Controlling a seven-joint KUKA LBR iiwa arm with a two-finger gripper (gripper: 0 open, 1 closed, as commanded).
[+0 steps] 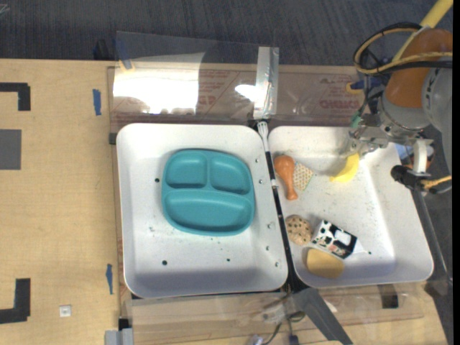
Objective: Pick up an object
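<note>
One yellow toy [347, 169] lies just under the gripper [365, 141], a bit to its left, slanting down-left in the right bin [402, 228]. I cannot tell the gripper's state.

Right bin contents, five loose items. Yellow banana-shaped piece [346, 169] at far centre, tilted, lying flat. Orange drumstick-shaped piece [287, 174] at far left by the bin wall, touching a pale dotted wedge [303, 176] on its right. Round speckled cookie [297, 228] near left. Black-and-white patterned block [336, 239] just right of it. Tan bread-like piece [325, 262] nearest, touching the block.
</note>
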